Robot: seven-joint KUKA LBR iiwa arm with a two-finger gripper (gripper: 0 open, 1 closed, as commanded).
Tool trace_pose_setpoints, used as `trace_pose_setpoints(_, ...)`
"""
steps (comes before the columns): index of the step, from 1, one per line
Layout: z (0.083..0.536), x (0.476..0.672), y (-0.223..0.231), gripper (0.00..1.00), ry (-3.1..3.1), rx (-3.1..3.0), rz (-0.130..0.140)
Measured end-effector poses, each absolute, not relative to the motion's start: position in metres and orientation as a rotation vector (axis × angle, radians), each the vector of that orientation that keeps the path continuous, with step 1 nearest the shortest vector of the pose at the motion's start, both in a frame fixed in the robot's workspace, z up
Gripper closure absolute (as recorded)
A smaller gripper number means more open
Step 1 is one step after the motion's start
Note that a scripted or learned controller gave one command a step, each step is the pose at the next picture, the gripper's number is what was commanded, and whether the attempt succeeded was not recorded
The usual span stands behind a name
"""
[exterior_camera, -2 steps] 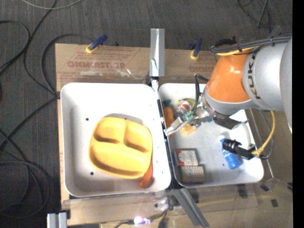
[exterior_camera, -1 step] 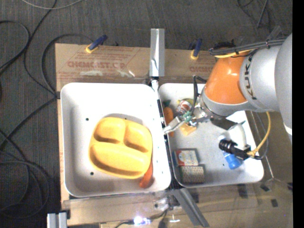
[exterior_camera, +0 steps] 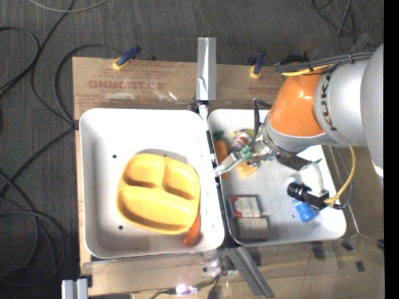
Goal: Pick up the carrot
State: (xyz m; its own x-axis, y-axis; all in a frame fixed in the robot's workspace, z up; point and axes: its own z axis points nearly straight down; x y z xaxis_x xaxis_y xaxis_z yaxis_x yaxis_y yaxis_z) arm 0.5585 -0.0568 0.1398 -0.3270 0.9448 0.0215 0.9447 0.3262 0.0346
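gripper (exterior_camera: 232,161) beside carrot (exterior_camera: 221,150)

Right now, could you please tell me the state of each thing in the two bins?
carrot: lying in the left bin, at the yellow tray's corner, not gripped.
yellow tray: resting flat in the left bin.
small box: lying flat in the right bin.
gripper: low over the right bin, away from the carrot.
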Motion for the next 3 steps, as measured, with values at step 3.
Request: trace_pose_setpoints(3,0.1351,0.5655,-0.0628,0.00,2.644,1.684,0.087)
